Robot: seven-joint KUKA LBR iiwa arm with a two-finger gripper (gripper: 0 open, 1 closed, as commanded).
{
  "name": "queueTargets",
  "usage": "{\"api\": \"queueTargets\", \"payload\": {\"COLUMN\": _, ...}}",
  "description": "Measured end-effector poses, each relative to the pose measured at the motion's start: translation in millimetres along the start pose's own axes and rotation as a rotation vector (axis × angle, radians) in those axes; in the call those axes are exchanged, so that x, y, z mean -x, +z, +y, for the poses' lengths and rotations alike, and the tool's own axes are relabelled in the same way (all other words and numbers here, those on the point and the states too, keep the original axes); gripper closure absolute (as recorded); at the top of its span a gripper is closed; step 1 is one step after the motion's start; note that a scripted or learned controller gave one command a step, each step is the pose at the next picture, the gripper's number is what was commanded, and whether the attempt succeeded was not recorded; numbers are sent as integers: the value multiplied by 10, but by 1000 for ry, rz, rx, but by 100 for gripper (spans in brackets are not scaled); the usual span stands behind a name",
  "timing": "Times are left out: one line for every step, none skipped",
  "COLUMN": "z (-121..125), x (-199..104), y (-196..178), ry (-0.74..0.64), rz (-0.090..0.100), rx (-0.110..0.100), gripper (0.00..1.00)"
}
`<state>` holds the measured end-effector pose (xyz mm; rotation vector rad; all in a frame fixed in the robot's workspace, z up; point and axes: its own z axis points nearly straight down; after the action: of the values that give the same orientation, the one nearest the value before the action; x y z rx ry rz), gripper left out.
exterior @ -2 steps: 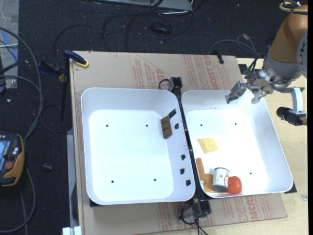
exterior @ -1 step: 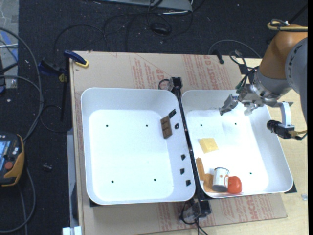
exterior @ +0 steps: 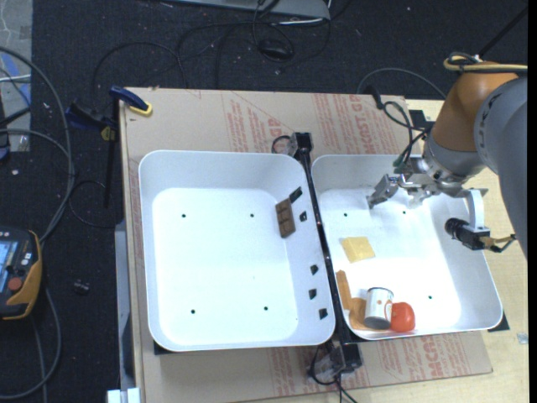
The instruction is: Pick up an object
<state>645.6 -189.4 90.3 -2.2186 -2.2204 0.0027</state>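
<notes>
While the grey arm (exterior: 495,124) with its orange band reaches in from the right, its gripper (exterior: 388,190) hangs over the far part of the right bin (exterior: 470,284), and whether the jaws are released or clenched I cannot tell; nothing shows between them. Nearer in that bin, a pale yellow square (exterior: 358,248) lies flat on the floor, well apart from the gripper. At the near edge a white mug (exterior: 378,307) lies beside a red ball (exterior: 403,316), the two touching, with an orange stick (exterior: 346,295) just left of the mug. Against the right wall of the left bin (exterior: 168,250) rests a brown block (exterior: 286,218). Both bins sit on the cardboard-covered worktop (exterior: 210,112).
</notes>
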Motion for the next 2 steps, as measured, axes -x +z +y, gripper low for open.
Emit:
{"api": "queueTargets", "payload": {"z": 12, "x": 2, "y": -130, "ry": 0, "rz": -1, "rx": 4, "gripper": 100}}
{"api": "queueTargets", "payload": {"z": 112, "x": -10, "y": -711, "ry": 0, "rz": -2, "rx": 9, "gripper": 100}}
